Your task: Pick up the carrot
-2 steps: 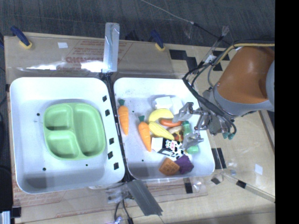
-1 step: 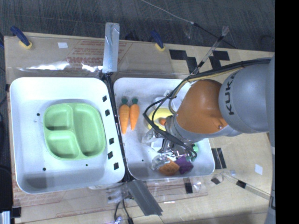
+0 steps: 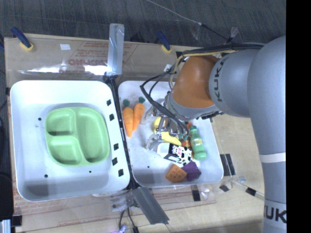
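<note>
Two orange carrots lie side by side against the left wall of the right bin (image 3: 146, 178), green tops toward the back. One is the left carrot (image 3: 128, 121), the other the right carrot (image 3: 139, 113). My gripper (image 3: 161, 132) hangs low in the middle of the right bin, just right of the carrots and apart from them. It sits over a yellow toy (image 3: 171, 138). The orange wrist band and grey arm hide the bin's back right part.
The left bin (image 3: 24, 130) holds a green divided plate (image 3: 77, 136). In the right bin near my gripper lie a green bottle (image 3: 198, 144), a black-and-white cow-patterned piece (image 3: 179, 154), a purple piece (image 3: 193, 170) and a brown piece (image 3: 175, 174).
</note>
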Robot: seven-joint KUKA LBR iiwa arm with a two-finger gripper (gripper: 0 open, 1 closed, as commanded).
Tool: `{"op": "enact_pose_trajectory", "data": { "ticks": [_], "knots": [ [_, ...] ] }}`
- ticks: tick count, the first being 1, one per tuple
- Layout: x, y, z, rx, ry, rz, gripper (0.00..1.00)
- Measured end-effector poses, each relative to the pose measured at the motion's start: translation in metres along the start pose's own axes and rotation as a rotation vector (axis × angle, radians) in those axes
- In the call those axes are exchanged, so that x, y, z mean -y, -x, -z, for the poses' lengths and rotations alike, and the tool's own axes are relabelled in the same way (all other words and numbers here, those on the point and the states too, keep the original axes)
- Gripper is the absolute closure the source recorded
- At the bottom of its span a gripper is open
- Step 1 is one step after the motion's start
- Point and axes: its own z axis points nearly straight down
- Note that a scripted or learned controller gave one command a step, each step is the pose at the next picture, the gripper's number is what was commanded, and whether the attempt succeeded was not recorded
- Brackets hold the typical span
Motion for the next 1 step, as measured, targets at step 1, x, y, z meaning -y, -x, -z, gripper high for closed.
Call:
{"op": "enact_pose_trajectory", "data": {
  "ticks": [1],
  "knots": [
    [-0.0141, 0.0641, 0.0011, 0.001, -0.001, -0.141, 0.00]
  ]
}}
